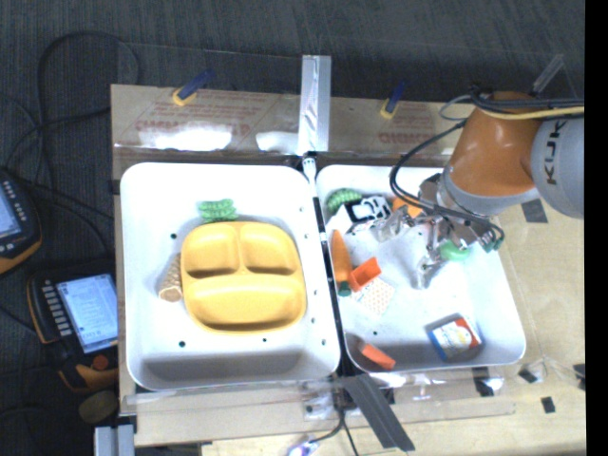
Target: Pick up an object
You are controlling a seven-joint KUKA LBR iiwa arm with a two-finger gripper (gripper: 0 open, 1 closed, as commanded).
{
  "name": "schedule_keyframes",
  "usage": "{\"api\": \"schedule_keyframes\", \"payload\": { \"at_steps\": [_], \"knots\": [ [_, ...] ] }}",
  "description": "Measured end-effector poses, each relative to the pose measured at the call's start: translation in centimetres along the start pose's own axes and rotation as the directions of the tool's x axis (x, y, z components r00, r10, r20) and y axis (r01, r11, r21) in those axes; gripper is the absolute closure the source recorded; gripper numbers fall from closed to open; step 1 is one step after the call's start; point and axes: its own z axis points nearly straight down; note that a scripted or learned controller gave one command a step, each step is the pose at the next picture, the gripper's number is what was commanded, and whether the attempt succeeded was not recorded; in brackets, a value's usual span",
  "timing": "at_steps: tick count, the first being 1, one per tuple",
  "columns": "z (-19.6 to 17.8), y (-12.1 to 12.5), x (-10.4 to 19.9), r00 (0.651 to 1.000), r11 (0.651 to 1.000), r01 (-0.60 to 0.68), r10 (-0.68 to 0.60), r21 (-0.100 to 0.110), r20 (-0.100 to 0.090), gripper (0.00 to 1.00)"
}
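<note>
1. We see the grey arm [518, 160] with its orange band reaching in over the right bin [503, 283], with the claw [427, 255] hanging above that bin's middle.
2. We cannot tell how far the claw is parted, and nothing shows clearly between its tips; a small green piece [458, 248] sits right against it.
3. Taking the claw as our landmark, an orange block [364, 275] lies just to its left, with a white dotted card [377, 297] below that block.
4. Further left of the claw, an orange carrot [339, 257] lies along the bin's left wall.
5. Below and slightly right of the claw, a blue and white box [452, 335] rests near the bin's lower corner.
6. Below and left of the claw, a small orange piece [377, 356] lies by the lower wall.
7. Well to the claw's left, the left bin [142, 255] holds a yellow divided tray [242, 275].
</note>
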Motion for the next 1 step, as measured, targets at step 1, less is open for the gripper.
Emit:
{"api": "schedule_keyframes", "payload": {
  "at_steps": [1],
  "knots": [
    [-0.13,-2.26,7.43,0.993,0.993,0.120,-0.120,0.001,-0.006,0.00]
  ]
}}
